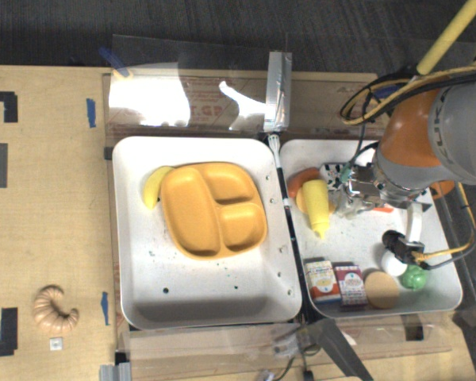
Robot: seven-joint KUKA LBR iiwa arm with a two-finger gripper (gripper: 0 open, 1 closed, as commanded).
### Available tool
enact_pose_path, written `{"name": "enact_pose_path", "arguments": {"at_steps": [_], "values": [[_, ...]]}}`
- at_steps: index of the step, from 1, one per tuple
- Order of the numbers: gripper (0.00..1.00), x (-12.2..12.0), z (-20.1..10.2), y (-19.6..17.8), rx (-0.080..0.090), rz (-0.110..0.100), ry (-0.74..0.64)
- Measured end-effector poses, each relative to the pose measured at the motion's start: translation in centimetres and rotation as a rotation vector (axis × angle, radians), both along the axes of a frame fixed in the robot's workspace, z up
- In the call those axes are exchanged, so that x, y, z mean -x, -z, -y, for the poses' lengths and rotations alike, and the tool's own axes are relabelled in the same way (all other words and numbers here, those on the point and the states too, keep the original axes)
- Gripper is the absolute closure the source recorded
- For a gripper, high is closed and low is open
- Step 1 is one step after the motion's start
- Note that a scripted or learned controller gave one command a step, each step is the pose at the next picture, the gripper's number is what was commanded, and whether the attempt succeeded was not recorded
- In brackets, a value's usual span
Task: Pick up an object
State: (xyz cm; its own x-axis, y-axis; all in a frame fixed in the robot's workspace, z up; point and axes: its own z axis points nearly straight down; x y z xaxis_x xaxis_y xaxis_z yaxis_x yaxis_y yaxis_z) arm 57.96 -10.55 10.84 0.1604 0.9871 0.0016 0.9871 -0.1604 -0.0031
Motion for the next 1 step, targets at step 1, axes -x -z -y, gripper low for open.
{"name": "enact_pose_path", "arguments": {"at_steps": [1], "values": [[1.00,-3.01,-0.93,2.00,0.005,0.009,-0.156]]}}
